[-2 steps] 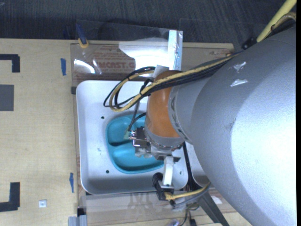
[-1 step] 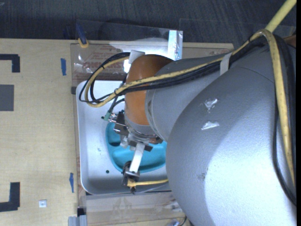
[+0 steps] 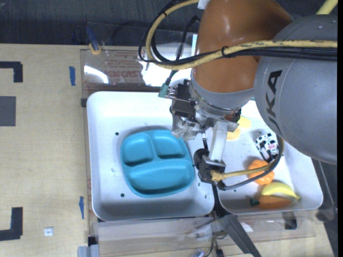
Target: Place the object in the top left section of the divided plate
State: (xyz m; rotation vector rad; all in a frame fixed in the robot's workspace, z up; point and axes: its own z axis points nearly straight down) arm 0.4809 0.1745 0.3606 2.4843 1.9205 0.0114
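Observation:
A blue divided plate (image 3: pixel 155 165) lies in the left white bin (image 3: pixel 102 143), with two small sections at the back and one wide section in front. My gripper (image 3: pixel 182 127) hangs just above the plate's back right rim, under the grey and orange wrist. The arm hides whatever is at its tip. In the right bin (image 3: pixel 308 197) lie a black-and-white spotted toy (image 3: pixel 266 143), an orange piece (image 3: pixel 261 173), a yellow banana-like piece (image 3: pixel 280 189) and a pale yellow piece (image 3: pixel 242 124) partly under the arm.
Another orange item (image 3: pixel 270 202) rests at the right bin's front wall. The ridge between the two bins (image 3: pixel 213 197) runs under the wrist. A clear plastic sheet (image 3: pixel 118 68) lies behind the bins. The wooden bench (image 3: pixel 37 154) spreads out to the left.

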